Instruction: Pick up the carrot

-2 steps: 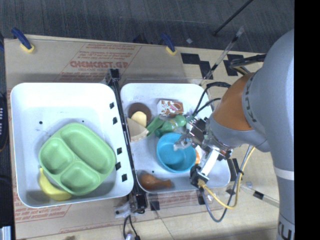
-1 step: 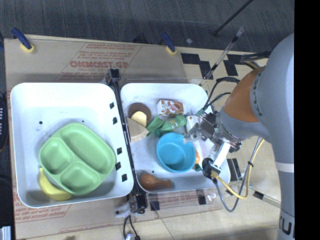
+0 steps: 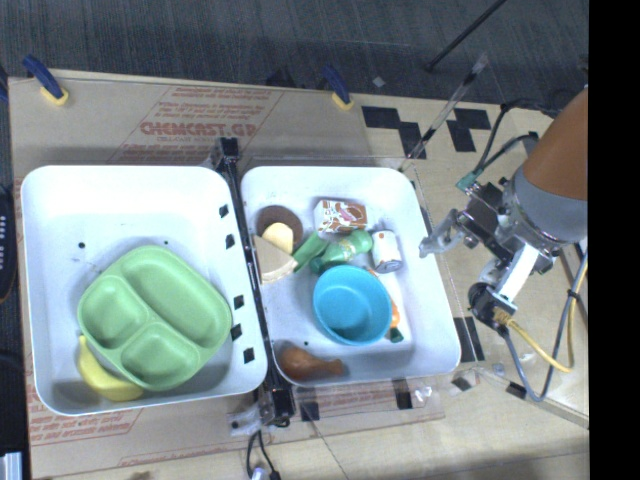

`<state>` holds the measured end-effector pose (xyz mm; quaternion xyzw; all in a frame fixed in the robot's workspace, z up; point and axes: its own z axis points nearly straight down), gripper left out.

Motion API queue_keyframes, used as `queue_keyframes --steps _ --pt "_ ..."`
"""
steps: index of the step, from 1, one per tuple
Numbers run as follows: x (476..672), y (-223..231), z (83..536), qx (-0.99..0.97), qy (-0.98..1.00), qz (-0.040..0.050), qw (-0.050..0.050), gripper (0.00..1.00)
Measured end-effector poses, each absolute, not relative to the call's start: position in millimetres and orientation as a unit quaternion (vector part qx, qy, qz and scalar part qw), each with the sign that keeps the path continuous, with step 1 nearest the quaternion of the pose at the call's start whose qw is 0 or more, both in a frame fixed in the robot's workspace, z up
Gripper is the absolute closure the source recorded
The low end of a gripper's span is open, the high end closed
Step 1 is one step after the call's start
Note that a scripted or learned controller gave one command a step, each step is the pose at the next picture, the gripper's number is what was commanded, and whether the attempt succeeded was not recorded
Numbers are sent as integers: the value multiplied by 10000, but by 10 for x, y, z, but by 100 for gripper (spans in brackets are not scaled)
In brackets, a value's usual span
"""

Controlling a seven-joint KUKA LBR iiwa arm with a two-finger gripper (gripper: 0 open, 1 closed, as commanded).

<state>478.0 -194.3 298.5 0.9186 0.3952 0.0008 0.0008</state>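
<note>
Landmark: blue bowl point(image 3: 351, 304) in the right bin point(image 3: 430, 268).

Nearest the camera, at the bin's front wall below & left of the bowl, lies a brown drumstick-like piece point(image 3: 308, 362). The carrot point(image 3: 396, 320) is a thin orange sliver touching the bowl's right rim, mostly hidden by it, w/ a green bit at its near end. Just behind the bowl: green veg point(image 3: 330, 249) touching its far rim, a small can point(image 3: 386, 251) on its side behind-right, a printed packet point(image 3: 341, 213) farther back. Behind-left of the bowl: a pale yellow piece point(image 3: 279, 237) on a brown round thing point(image 3: 280, 220).

Well left of the bowl, the left bin point(image 3: 60, 218) holds a green divided plate point(image 3: 155, 314) over a yellow item point(image 3: 100, 378).

Right of the bowl, outside the bin & over the tabletop point(image 3: 200, 118), hangs the claw point(image 3: 440, 240), apart from all items; can't tell if spread or closed.
</note>
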Motion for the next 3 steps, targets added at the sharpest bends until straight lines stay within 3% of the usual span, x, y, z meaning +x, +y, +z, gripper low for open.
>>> queue_keyframes --steps 1,2,3 --pt "4729 -1461 1457 9334 3585 -78 -93 0" --pt "6012 -1642 961 9544 2984 -58 -61 0" --pt "5029 -1682 923 9279 3727 -20 -42 0"
